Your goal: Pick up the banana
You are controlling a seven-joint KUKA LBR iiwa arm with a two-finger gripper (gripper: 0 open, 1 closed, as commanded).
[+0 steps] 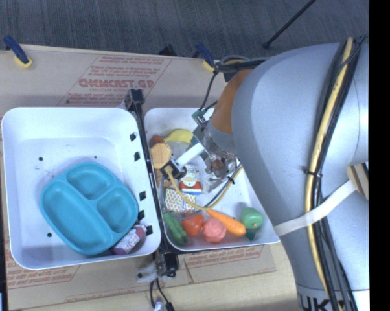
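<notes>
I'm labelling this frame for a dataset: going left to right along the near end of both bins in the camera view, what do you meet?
Blue divided plate → small purple packet → green cucumber → red tomato → pink round toy → carrot → green pear-like fruit.

2 white bins (26,193), 1 blue plate (88,206), 1 banana (179,135), 1 carrot (226,223), 1 tomato (193,225), 2 blue clamps (17,50).
</notes>
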